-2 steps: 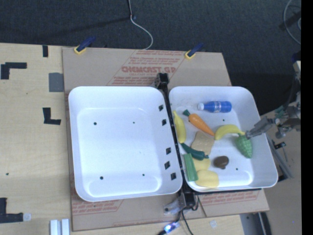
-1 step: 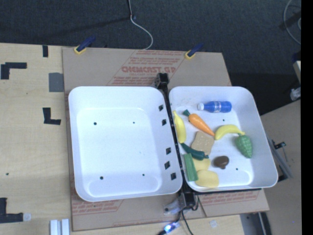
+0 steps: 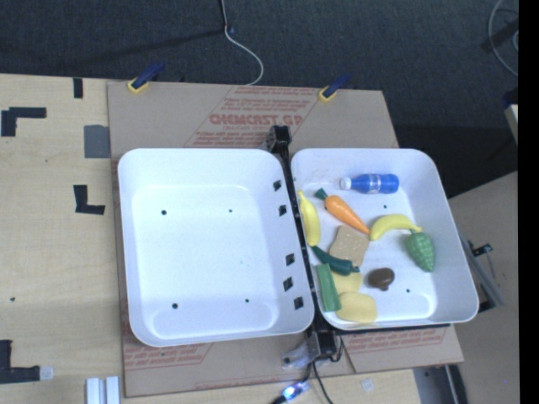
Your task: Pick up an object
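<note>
Right bin (image 3: 449, 225) crowded: carrot (image 3: 345, 212) between blue bottle (image 3: 370, 183), banana (image 3: 394, 225), tan block (image 3: 348, 244).

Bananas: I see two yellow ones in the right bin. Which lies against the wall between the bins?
The banana left of the carrot, lying lengthwise along the divider. The other banana curves beside the green thing.

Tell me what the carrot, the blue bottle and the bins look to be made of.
Carrot: probably moulded plastic, judging by its flat, even orange and its green stub. Blue bottle: likely glossy plastic, with a white cap end. Bins: smooth white plastic by the look, with rounded moulded corners. The view is too coarse to be sure.
</note>
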Controlling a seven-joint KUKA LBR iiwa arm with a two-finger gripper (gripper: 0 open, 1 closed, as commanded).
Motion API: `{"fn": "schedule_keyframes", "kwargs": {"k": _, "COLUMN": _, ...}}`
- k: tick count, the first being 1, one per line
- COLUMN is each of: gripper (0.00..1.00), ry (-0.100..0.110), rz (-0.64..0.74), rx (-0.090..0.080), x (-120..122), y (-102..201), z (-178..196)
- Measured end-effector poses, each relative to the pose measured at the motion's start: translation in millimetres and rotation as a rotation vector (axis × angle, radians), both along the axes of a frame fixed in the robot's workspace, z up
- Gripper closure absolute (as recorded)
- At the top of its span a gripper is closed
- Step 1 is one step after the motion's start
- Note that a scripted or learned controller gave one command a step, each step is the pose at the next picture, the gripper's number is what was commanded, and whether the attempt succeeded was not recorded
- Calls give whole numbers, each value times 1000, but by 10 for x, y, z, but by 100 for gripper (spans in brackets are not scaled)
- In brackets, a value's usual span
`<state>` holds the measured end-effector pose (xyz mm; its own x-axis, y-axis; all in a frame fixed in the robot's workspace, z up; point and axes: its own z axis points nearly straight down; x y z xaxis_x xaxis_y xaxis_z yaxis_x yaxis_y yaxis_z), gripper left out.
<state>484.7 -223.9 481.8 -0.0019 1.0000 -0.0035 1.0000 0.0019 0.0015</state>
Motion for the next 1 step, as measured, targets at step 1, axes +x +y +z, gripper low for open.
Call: {"fn": "schedule_keyframes", "kwargs": {"k": 1, "gripper": 100, "ry": -4, "rz": 1, "rx": 1, "x": -4, "y": 84, "z": 565}}
